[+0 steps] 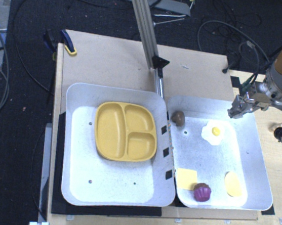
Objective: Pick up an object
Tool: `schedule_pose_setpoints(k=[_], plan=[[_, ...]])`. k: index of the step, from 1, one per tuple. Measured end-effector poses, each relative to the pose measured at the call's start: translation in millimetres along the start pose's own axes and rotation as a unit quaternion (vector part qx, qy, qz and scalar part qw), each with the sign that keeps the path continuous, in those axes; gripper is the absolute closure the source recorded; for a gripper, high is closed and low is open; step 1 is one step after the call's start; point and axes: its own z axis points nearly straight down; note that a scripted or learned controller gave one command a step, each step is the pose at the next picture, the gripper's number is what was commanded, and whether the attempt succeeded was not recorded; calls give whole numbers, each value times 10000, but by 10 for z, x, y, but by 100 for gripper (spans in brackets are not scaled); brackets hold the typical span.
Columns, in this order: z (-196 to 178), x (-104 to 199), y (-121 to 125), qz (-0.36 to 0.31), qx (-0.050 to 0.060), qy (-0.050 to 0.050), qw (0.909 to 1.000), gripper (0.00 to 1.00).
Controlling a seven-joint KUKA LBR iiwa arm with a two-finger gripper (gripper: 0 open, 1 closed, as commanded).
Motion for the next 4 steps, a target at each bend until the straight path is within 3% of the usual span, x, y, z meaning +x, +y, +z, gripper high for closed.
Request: schedule_pose_setpoints(k=[4], plan=[[201, 2151, -54, -6, -9, 0, 10000, 100]])
